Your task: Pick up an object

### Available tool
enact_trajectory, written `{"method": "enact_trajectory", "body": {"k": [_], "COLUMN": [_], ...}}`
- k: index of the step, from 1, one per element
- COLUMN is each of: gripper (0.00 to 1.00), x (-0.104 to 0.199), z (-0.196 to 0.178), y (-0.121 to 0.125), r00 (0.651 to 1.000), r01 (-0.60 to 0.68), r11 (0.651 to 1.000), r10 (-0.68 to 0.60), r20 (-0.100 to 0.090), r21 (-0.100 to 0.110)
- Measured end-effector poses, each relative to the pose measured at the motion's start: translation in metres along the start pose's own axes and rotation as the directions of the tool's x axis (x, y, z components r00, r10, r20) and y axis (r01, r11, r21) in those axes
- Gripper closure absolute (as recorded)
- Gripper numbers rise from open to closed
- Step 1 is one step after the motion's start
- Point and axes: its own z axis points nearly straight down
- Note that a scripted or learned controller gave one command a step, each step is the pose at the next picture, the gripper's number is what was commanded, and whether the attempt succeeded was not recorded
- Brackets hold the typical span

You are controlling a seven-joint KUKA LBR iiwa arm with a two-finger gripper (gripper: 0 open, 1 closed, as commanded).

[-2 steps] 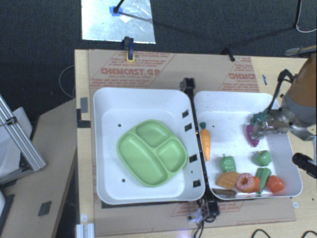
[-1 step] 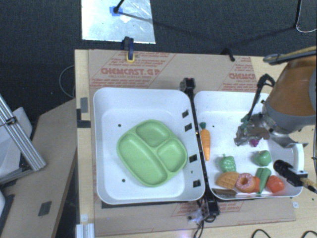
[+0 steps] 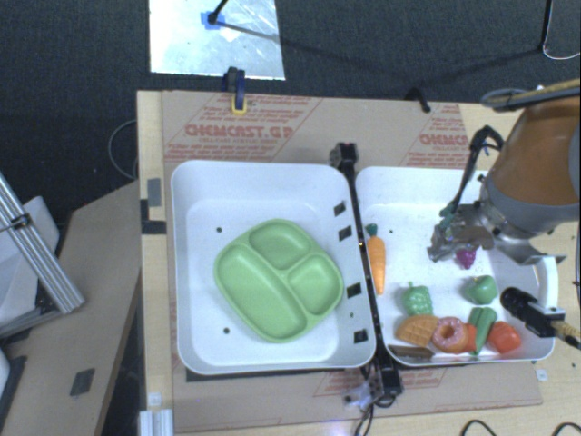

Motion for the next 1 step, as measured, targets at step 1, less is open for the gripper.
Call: {"method": "enact_trajectory", "body": {"k": [1], "gripper": [1.00], "x": [0.0041], "z": [0.0199], "y": [-0.0027], "r00": [1.000], "r01": [-0.004], "r11": [1.000], "r10": [0.004], "r20": [0.000], "r21": [0.002]}}
